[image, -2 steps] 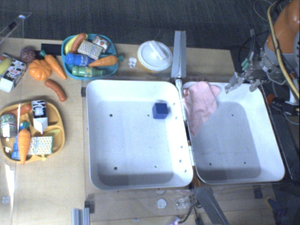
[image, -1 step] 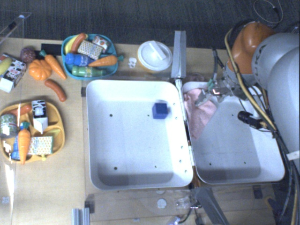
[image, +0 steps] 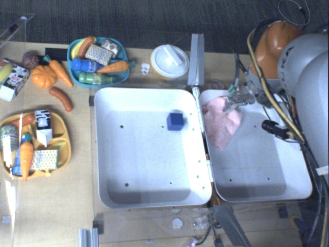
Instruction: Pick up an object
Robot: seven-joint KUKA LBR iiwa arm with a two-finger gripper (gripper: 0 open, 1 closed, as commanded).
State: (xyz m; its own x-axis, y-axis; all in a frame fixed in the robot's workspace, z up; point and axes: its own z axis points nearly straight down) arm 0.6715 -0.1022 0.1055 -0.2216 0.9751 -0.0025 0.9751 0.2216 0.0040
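2 white bins, a blue cube left, a pink cloth right.
The blue cube [image: 176, 121] sits in the left bin [image: 149, 184]; the pink cloth [image: 221, 122] lies in the right bin [image: 267, 184], the gripper [image: 240, 98] at its upper edge, grip state impossible to tell.

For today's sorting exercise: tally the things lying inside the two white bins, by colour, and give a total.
Blue: 1, the blue cube in the left bin
Pink: 1, the pink cloth in the right bin
Total: 2
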